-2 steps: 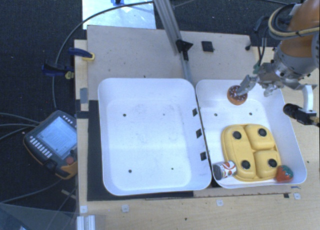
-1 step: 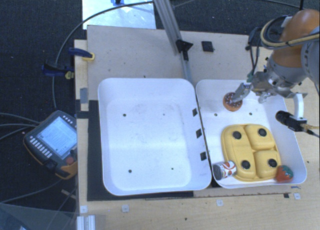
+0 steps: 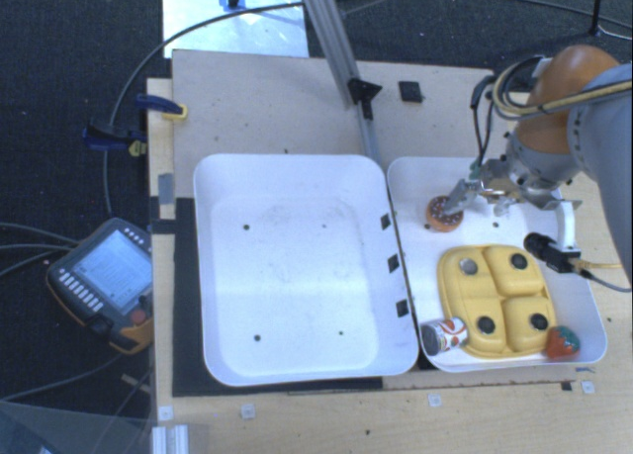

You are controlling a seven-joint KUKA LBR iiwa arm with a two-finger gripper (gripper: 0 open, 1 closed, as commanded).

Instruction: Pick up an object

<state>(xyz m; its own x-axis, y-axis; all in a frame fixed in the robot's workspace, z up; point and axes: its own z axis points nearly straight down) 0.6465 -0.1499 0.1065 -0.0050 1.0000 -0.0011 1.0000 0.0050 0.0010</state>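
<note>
My gripper (image 3: 473, 195) hangs over the upper part of the right bin (image 3: 415, 185), its tip right beside a small round orange-brown object (image 3: 441, 212) on the bin floor. Whether it touches that object is unclear. A yellow four-lobed block (image 3: 497, 301) with dark dots lies in the lower half of the same bin. A small can (image 3: 444, 334) lies on its side against the block's lower left corner. A red strawberry (image 3: 563, 342) sits in the bin's lower right corner.
The left bin (image 3: 213, 274) stands beside the right one, joined by black clips (image 3: 393, 263). A metal pole (image 3: 333, 35) slants across the bench top. A teach pendant (image 3: 104, 279) lies off the bench at left. Cables trail from the arm's wrist (image 3: 539, 160).
</note>
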